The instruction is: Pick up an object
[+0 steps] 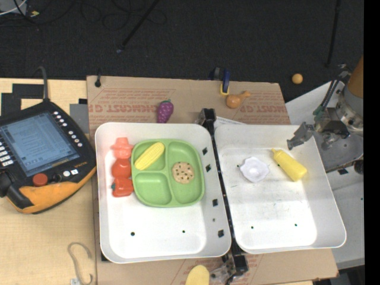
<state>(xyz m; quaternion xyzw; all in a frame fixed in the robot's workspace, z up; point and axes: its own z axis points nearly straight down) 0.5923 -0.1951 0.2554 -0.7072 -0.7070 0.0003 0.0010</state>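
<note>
While no single object is named for the pick, the nearest candidates lie in the right-hand shallow white bin: a yellow oblong plastic piece rests tilted in the bin's upper right part, and a small white crumpled cup-like item sits just left of it, the two near each other but apart. The grey gripper hangs over that bin's upper right rim, above and slightly right of the yellow piece, with nothing seen between its fingers; whether they are spread or closed cannot be told from this angle. Left of that bin, touching it along a dark central divider, stands the left-hand white bin, which bears a green three-compartment plastic tray; a yellow toy corn cob lies in the tray's upper left compartment and a round toy cookie in its upper right one. A red toy figure stands against the tray's left side. Beyond the bins, on the cardboard sheet, lie a purple toy grape bunch and an orange toy pear. Far to the left of the bins rests a grey and orange control pendant.
</note>
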